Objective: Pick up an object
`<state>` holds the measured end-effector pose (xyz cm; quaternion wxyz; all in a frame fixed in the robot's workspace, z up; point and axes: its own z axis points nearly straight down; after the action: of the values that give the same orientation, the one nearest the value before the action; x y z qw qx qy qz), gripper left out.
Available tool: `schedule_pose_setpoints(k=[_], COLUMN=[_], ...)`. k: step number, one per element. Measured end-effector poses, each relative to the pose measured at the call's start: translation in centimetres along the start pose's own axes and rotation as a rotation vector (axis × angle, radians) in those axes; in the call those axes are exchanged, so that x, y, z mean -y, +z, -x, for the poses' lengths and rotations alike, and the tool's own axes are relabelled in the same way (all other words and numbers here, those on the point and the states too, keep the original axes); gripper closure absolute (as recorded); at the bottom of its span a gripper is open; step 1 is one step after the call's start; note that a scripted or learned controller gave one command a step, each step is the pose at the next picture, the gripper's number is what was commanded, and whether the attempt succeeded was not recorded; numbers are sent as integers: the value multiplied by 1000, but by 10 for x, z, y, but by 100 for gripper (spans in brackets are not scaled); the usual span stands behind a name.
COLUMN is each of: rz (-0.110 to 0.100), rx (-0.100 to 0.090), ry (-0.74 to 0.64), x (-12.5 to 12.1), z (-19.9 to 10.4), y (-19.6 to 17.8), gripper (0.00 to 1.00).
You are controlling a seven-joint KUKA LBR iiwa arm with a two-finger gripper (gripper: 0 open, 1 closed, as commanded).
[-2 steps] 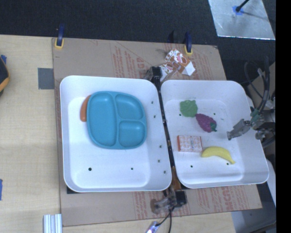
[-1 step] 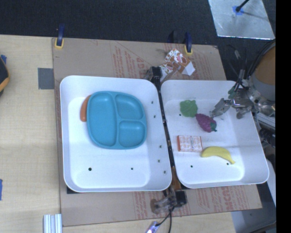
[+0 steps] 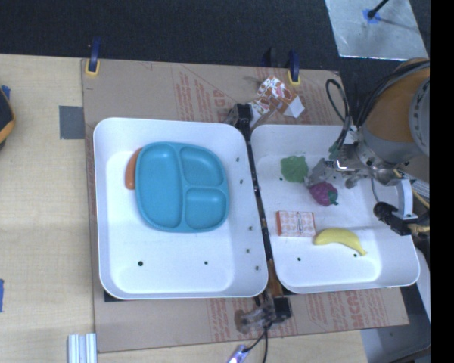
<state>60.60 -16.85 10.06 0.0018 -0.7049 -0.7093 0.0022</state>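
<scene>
In the right bin [image 3: 378, 274] lie a green lumpy object [image 3: 293, 168], a purple toy [image 3: 324, 195], a yellow banana [image 3: 340, 239] and a small pink-and-white packet [image 3: 296, 223]. My gripper [image 3: 323, 177] reaches in from the right and hangs just above the purple toy's upper edge, right of the green object. Whether it touches the purple toy cannot be told from this view. The banana and the packet lie apart from it, nearer the front.
The left bin [image 3: 174, 274] holds a blue divided plate [image 3: 183, 186] with an orange item [image 3: 129, 171] showing at its left edge. A crumpled wrapper [image 3: 276, 95] lies behind the bins. Cables and the arm's body crowd the right bin's right side.
</scene>
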Motion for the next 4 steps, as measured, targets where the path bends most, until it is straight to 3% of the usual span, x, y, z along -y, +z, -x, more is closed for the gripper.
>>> schedule_pose_setpoints(k=[1,2,3,4], rz=[1,3,5,4], rx=[0,-1,0,0], ry=[2,0,2,4], x=[34,-15,-25,-16], z=[-20,-54,-57,-13], y=[9,8,8,8], gripper=[0,0,0,0])
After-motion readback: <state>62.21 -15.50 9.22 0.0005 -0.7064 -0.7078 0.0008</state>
